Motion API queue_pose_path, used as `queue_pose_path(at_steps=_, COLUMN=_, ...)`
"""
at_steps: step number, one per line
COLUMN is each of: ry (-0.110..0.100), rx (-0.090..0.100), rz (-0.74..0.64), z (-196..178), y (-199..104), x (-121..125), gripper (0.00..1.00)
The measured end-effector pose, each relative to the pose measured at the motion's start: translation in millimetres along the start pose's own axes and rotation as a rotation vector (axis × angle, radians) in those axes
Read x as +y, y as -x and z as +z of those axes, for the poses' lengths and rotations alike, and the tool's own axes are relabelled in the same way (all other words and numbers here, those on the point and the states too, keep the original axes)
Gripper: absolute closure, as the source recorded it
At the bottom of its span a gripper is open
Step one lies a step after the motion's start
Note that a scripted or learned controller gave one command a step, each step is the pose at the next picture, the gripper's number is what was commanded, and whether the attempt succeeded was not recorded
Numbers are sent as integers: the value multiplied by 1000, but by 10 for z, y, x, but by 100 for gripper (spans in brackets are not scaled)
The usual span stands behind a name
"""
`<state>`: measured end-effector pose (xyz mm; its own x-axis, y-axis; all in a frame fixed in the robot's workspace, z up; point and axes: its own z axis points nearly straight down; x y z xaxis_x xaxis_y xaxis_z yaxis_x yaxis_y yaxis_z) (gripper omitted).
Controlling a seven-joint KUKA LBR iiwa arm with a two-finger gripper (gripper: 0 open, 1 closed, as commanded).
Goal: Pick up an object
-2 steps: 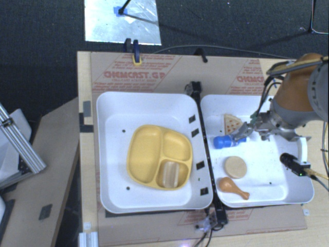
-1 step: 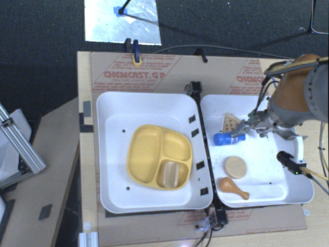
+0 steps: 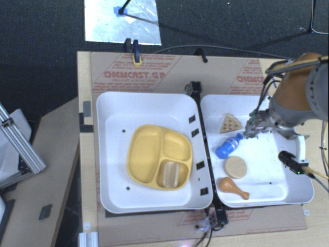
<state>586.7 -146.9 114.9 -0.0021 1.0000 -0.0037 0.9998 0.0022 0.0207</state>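
Two shallow white bins side by side on the counter (image 3: 87, 138), mid-frame. In the left bin (image 3: 110, 112), a yellow divided tray (image 3: 149, 148) lying flat near its centre, with a pale tan piece (image 3: 168, 174) in the tray's lower right compartment.

In the right bin (image 3: 295, 189), four small things. Toward its upper left, a tan triangular wedge (image 3: 230, 123) speckled like a slice of pizza. Just below that, a small blue bottle (image 3: 228, 145) on its side, tilted, lighter cap end up and to the right. Below the bottle, a flat round beige disc (image 3: 236, 166). At the bin's lower left, an orange-brown drumstick-shaped piece (image 3: 233, 186), fat end left, thin end right.

Reaching in from the right of the frame, a grey arm (image 3: 300, 94) with an orange band, bent down over the right bin. Jaws (image 3: 253, 129) low in the bin's upper middle, just right of the bottle's cap end and the wedge; cannot tell whether apart or together. Nothing seen between them.
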Motion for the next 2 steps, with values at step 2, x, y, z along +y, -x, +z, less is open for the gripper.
queue_pose_path(at_steps=2, ry=-14, rx=3, rz=-4, z=-987, y=-158, x=2, gripper=100)
